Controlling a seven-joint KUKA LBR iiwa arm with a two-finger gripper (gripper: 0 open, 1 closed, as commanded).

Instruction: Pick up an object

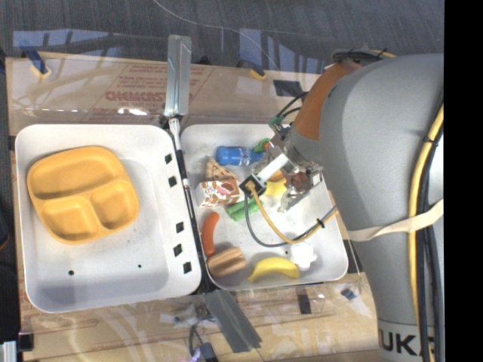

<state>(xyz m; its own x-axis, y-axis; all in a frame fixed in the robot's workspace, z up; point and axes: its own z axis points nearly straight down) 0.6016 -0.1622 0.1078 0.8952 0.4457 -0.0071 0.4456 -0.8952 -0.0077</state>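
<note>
The right bin [332, 256] holds several toy foods: a blue bottle [232, 155], a pizza slice [219, 172], a snack packet [219, 193], a green piece [243, 210], a red sausage [210, 232], a bun [226, 262], a banana [274, 268] and a small white piece [303, 255]. My gripper [290, 191] hangs low over the bin's right half, near a yellow item [275, 188] beside the green piece. The grey arm and its orange band [321, 100] cover the bin's upper right part.
In the left bin [98, 277] lies a yellow divided tray [81, 193]. A metal bar [178, 74] stands at the divider between the bins. A yellow cable [264, 236] loops from the wrist over the right bin. Cardboard lines the bench behind.
</note>
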